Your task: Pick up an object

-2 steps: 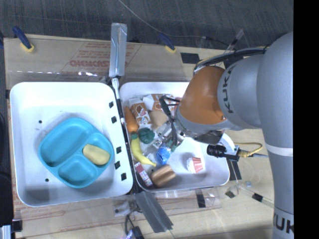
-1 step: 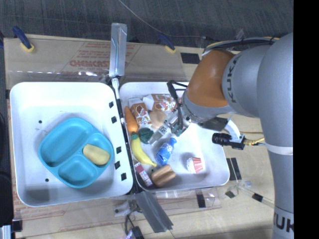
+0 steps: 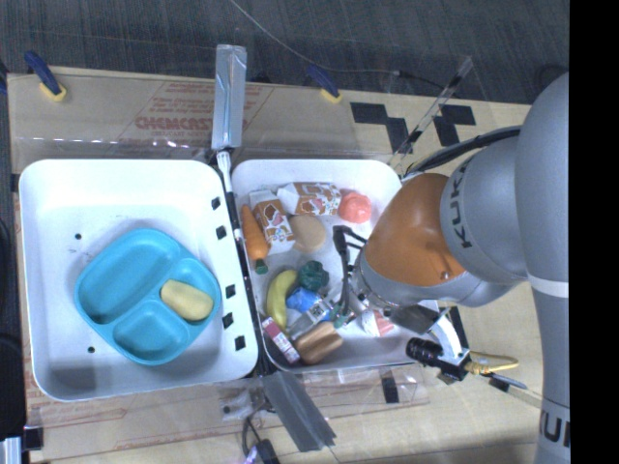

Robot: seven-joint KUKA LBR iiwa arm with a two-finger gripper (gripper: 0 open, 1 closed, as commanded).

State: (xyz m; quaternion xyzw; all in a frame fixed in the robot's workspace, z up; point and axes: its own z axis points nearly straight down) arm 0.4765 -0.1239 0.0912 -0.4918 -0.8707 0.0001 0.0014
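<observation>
The right bin (image 3: pixel 387 176) holds a heap of toy food: an orange carrot (image 3: pixel 254 236), two printed cartons (image 3: pixel 274 220), a red ball-like piece (image 3: pixel 355 207), a beige bun (image 3: pixel 308 232), a yellow banana (image 3: pixel 280 296), a green piece (image 3: pixel 312 276), a blue piece (image 3: pixel 302 301) and a brown roll (image 3: pixel 319 339). My gripper (image 3: pixel 342 307) reaches down from the orange wrist (image 3: pixel 416 245) into the front middle of this bin. It sits just right of the blue piece and above the brown roll. The wrist hides the bin's right part.
The left bin (image 3: pixel 48 191) holds a blue divided plate (image 3: pixel 126 283) with a yellow lump (image 3: pixel 187 299) in one compartment. A metal clamp (image 3: pixel 228 95) stands on the divider at the back. A dark red bar (image 3: pixel 276 341) lies at the right bin's front wall.
</observation>
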